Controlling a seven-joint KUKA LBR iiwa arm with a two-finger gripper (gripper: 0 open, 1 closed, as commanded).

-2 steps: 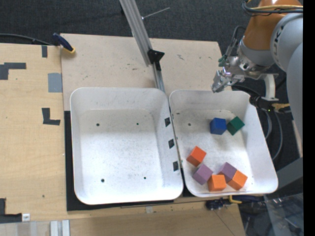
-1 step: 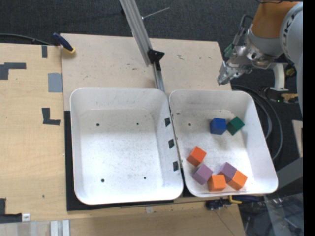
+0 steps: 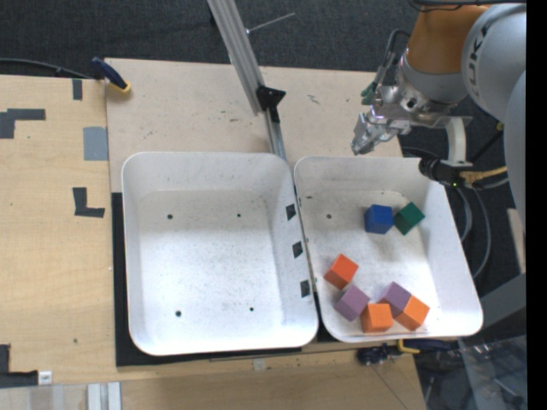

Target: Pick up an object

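Observation:
The right bin (image 3: 444,229) holds several small blocks. A blue block (image 3: 379,219) and a green block (image 3: 409,218) lie side by side near its back. An orange block (image 3: 342,272) sits alone in the middle. At the front, two purple blocks (image 3: 350,301) (image 3: 396,297) and two orange blocks (image 3: 376,317) (image 3: 414,313) cluster together. My gripper (image 3: 363,142) hangs above the bin's back rim, well clear of the blocks, and nothing shows between its fingers.
The left bin (image 3: 137,229) stands beside the right one, with a shared rim down the middle. A slanted metal rail (image 3: 239,41) runs from the top down to the bins' junction. Cables (image 3: 466,173) hang by the right bin's far corner.

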